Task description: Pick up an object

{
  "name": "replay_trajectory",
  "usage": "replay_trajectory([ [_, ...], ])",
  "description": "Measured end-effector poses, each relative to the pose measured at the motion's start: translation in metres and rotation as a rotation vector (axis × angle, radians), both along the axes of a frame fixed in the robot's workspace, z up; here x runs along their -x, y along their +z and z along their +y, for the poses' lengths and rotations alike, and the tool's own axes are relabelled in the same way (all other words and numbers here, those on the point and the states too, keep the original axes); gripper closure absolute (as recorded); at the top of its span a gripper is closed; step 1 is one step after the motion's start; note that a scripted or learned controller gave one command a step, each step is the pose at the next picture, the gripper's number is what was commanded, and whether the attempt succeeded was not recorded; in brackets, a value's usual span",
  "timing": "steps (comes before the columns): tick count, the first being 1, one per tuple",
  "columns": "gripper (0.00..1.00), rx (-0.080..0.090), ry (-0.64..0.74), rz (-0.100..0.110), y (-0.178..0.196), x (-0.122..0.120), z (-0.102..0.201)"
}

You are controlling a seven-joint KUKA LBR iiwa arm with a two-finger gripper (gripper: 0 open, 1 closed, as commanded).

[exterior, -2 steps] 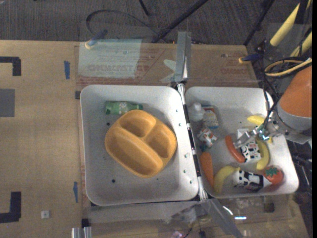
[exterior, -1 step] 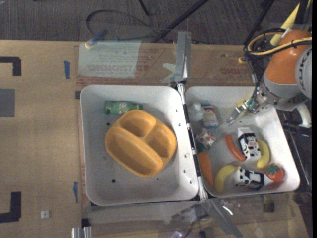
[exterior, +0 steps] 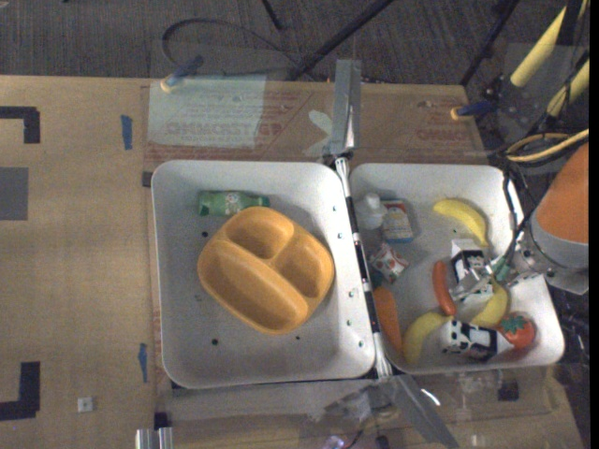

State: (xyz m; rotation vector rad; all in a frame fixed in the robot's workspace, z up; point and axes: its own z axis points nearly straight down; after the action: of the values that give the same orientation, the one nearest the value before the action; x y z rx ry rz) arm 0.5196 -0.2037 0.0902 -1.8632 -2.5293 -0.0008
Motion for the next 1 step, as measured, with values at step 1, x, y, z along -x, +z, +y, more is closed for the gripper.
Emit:
replay_trajectory([
  [1,1.00,0.005,-0.002,-0.013,0.0147,-0.0035,-0.0018],
])
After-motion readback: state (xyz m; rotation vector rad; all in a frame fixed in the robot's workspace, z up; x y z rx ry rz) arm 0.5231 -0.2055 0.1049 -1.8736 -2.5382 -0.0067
